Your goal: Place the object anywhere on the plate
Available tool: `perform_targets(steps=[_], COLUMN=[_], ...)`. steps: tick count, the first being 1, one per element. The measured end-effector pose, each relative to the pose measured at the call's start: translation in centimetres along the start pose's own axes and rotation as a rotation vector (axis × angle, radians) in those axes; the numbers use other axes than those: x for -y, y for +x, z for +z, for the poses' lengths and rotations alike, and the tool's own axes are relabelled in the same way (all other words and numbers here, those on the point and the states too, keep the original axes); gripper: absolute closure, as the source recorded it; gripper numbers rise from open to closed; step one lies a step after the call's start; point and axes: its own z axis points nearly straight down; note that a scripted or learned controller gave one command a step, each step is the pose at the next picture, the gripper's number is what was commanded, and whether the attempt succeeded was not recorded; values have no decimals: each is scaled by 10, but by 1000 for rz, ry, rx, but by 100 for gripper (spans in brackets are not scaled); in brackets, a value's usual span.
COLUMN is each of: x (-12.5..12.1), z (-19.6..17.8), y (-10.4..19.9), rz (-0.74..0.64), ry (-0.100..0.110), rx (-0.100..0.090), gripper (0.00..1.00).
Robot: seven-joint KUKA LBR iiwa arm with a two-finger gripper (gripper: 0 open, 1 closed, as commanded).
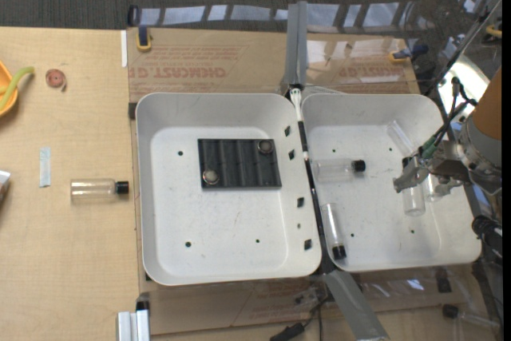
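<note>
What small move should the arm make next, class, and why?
Probably lift the gripper slightly and start carrying toward the left bin. It sits over the right bin with what looks like a clear vial under it, though a grasp is unclear. The dark plate lies far off in the left bin.

Both bins are white: the left bin (pixel 160 196) carries a black ribbed plate (pixel 239 164) bearing two grey discs, the right bin (pixel 375 247) clear vials with black caps (pixel 358 166). The bench (pixel 64 251) is pale wood; at nine o'clock lies another clear, black-capped vial (pixel 97 188), at ten o'clock a reddish-brown disc (pixel 54 78)
</note>
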Motion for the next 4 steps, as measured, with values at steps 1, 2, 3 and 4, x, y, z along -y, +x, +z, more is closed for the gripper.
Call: perform_targets(steps=[1, 2, 3, 4], x=[-92, -6, -135, -179], z=[-67, 32, -40, -187], y=[18, 80, 87, 25], rz=[165, 154, 156, 220], ry=[-3, 2, -3, -3], rx=[1, 1, 2, 2], gripper=[100, 100, 100, 100])
